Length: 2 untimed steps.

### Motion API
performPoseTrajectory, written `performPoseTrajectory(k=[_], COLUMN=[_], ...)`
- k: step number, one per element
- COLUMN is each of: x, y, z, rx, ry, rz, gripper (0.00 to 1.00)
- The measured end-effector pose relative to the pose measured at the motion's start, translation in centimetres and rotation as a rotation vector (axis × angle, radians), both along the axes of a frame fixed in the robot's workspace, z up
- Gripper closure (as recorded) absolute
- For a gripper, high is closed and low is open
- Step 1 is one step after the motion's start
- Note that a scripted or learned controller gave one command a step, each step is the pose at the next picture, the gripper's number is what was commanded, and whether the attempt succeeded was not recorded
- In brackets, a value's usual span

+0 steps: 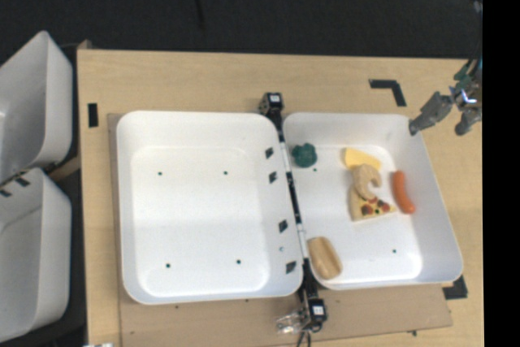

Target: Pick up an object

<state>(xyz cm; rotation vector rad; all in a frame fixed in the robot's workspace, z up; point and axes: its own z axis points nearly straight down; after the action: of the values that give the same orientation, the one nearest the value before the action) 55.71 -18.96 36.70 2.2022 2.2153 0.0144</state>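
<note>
My pincer (452, 114) hangs at the far right corner of the right bin (422, 268), over its rim and holding nothing, its two fingers looking spread, one tip at the bin's corner and the other further right over the desk (195, 77). Nearest to me lies the sausage (403, 192), apart from the sandwich (367, 193) and the cheese wedge (362, 158). I should come in over it, close across its narrow width, and leave the bread roll (325, 258) and the green piece (305, 154) alone.
</note>
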Motion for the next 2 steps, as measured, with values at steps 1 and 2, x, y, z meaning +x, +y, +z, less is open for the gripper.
performPoseTrajectory(k=[1,2], x=[6.3,7.2], y=[2.7,10.6], z=[16.0,4.1], rx=[-0.001,0.008], ry=[-0.003,0.027], rz=[0.001,0.001], gripper=[0.00,0.00])
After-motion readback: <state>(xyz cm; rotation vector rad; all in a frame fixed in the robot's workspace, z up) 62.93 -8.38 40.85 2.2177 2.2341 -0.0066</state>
